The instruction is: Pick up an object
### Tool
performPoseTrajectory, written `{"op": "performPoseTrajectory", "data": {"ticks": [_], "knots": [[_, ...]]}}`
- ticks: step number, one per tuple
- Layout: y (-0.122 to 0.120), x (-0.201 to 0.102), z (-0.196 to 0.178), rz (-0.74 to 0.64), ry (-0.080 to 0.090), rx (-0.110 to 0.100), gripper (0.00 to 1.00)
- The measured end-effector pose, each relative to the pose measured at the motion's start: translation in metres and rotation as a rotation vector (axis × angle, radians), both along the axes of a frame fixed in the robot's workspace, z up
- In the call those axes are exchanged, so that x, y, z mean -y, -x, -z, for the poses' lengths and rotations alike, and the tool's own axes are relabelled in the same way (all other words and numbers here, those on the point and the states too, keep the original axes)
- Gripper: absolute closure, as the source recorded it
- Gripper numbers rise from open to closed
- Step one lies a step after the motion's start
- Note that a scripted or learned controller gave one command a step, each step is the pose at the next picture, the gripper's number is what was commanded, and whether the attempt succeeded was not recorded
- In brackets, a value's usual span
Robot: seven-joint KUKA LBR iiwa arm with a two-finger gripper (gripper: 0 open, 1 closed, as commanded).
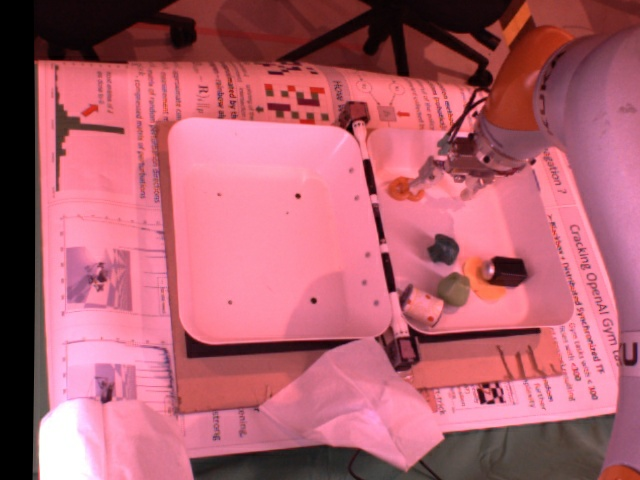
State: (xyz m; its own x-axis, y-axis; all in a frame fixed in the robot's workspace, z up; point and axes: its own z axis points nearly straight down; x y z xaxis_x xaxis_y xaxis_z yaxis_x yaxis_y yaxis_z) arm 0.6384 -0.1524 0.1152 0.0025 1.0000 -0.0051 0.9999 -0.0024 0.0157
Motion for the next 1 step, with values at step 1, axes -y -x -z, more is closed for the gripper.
{"op": "performPoseTrajectory", "data": {"ticks": [1], "knots": [[-0.0018, 0.0005, -0.0118, 0.004, 0.0, 0.007, 1.0]]}}
